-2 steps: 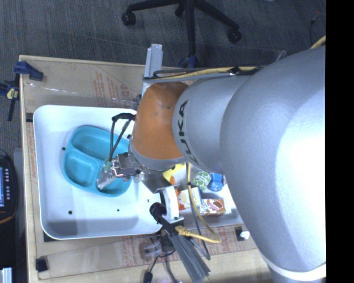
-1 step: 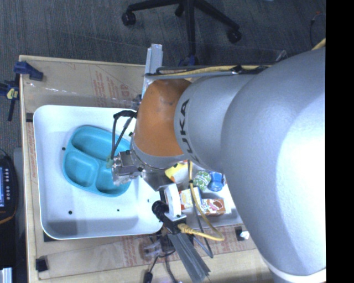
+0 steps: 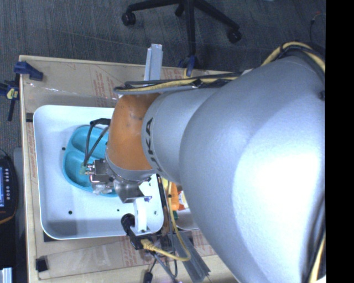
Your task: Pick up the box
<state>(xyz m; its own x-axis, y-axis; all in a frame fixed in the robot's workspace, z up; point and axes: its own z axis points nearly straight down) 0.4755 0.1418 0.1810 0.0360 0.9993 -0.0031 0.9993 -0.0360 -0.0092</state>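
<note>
My grey arm with its orange band [image 3: 130, 138] reaches in from the right and covers most of the bench. The wrist hangs over the left white bin [image 3: 47, 166]. My gripper [image 3: 104, 178] points down into this bin, right at the near edge of a light blue rounded object [image 3: 77, 155] that lies on the bin floor. The arm hides whatever sits under the gripper. I cannot make out a box. A small orange item [image 3: 176, 200] peeks out from under the arm by the bins' shared edge.
The arm hides the right bin almost entirely. Cables [image 3: 160, 251] dangle from the wrist over the bench's front edge. A blue clamp [image 3: 25, 70] grips the bench's back left corner. An office chair base [image 3: 188, 16] stands on the floor behind.
</note>
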